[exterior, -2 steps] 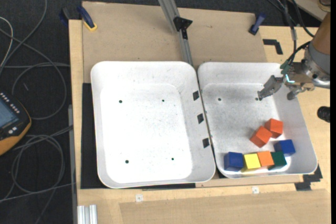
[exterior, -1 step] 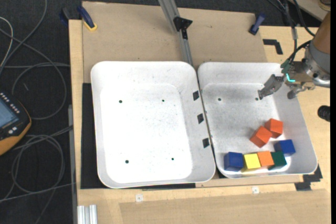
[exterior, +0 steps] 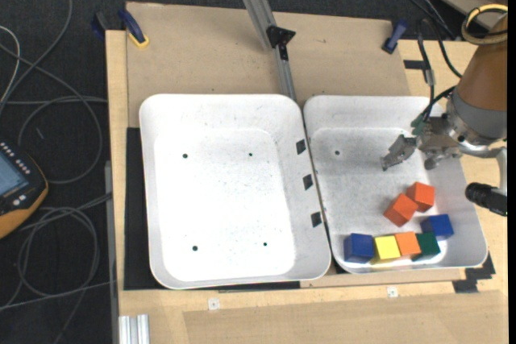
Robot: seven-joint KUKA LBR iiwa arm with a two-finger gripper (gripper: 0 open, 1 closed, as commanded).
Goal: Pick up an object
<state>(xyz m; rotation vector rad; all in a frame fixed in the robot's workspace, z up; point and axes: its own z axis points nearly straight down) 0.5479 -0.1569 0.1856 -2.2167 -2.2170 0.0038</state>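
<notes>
Camera view puts the gripper [exterior: 413, 151] over the right bin [exterior: 355, 121], jaws apart and holding nothing. 2 orange blocks [exterior: 409, 202] lie just below, 5 more blocks [exterior: 395, 244] crowd the near rim, partly overlapping.

The arm [exterior: 484, 89] has a rounded orange-brown band above a pale grey wrist ring. Below it sits a grey metal pincer [exterior: 413, 154] with two dull fingers. Thin dark cables and a green part cling beside the wrist.
</notes>
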